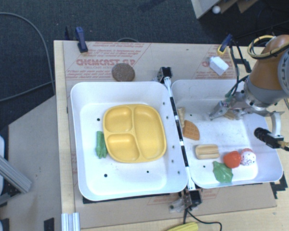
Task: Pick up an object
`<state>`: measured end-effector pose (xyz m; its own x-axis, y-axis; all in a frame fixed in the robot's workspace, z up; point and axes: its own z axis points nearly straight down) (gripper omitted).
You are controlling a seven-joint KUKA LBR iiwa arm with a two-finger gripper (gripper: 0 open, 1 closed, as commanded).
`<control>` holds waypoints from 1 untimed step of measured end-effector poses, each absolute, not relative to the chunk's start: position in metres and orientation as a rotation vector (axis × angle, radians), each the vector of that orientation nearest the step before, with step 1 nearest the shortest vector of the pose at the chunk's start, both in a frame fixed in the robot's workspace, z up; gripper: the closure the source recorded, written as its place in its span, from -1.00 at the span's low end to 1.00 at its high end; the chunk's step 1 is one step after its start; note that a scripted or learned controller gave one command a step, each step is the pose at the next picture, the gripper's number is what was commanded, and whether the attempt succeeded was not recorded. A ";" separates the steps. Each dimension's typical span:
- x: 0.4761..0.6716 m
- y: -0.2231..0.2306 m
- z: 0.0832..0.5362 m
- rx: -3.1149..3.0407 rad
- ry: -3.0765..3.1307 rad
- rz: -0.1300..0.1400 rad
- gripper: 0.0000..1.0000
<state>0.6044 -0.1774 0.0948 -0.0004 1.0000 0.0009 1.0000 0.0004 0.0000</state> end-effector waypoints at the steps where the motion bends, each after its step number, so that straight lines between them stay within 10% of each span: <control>1: 0.667 -0.203 0.085 -2.221 -2.224 0.000 -1.00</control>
